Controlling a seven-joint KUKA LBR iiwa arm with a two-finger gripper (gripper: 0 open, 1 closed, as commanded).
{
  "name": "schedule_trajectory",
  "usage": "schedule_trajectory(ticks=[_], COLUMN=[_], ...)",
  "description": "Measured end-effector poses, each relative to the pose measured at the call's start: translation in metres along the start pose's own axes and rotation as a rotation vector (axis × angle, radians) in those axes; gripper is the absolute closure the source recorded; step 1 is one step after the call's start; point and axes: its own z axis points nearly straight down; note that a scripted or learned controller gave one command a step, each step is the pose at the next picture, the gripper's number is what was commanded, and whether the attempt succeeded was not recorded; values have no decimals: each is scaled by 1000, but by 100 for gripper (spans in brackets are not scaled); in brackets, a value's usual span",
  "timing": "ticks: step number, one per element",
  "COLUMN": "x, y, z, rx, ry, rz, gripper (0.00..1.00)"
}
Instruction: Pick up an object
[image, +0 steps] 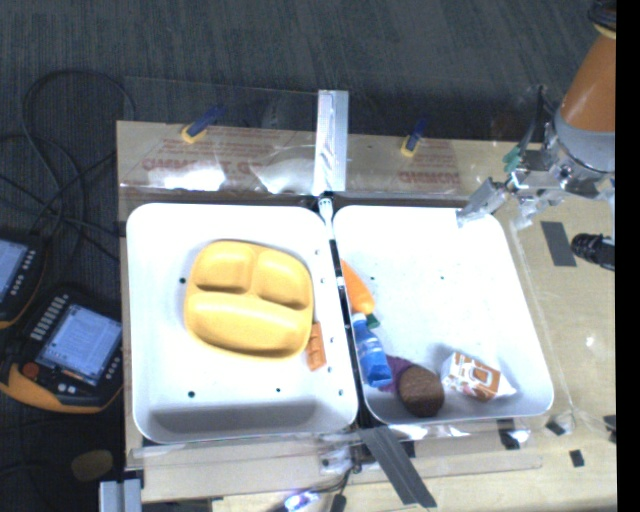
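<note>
- Two bins sit side by side: the left bin (160, 400) carries a yellow tray (250, 297) lying upside down near its middle, with a small orange packet (316, 349) tucked between the tray and the divider.
- Several things crowd the right bin (440, 250) along its left wall and near edge: an orange piece (356, 287), a blue bottle (371, 355) below it, a brown ball (420, 389) and a white-and-orange carton (474, 377). I judge they have slid there because the floor dips toward those sides.
- My gripper (478, 203) hangs over the far right corner of the right bin, well apart from every object, with nothing between its fingers; whether it stands wide or narrow I cannot tell.
- Nothing is picked yet. The carton lies free of the wall, so I judge it the easiest target; the bottle and orange piece hug the divider, leaving little room for a finger.
</note>
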Motion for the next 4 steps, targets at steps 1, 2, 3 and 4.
schedule_trajectory(ticks=[1,2,3,4], x=[-48,-48,32,67], y=[30,30,49,50], z=[118,118,165,178], rx=[1,1,2,1], ry=[-3,-4,1,-3], rz=[-181,-181,69,48], gripper=[0,0,0,0])
